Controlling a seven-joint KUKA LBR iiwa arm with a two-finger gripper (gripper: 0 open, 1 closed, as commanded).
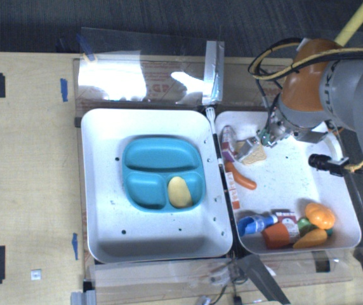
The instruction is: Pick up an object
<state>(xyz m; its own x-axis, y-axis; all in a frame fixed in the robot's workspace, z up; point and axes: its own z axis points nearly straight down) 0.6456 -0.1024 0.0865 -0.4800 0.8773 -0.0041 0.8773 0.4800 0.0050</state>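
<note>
My gripper [268,136] hangs low over the back left part of the right bin [283,189], under the grey and orange wrist. Just to its front left lies a beige wedge [254,157], close to the gripper tip; whether they touch is unclear. A pale pinkish item [227,142] rests against the bin's left wall. An orange-red carrot-like piece [242,180] lies a bit nearer the front. Along the front wall sit a blue cup [252,225], a red block [275,236], a green piece [304,223] and an orange pepper [321,215].
The left bin [99,189] holds a blue divided plate [159,161] with a yellow oval item [179,192] in its front right compartment. A black connector with a cable [322,162] juts over the right bin's right side. A metal post [213,72] stands behind the divide.
</note>
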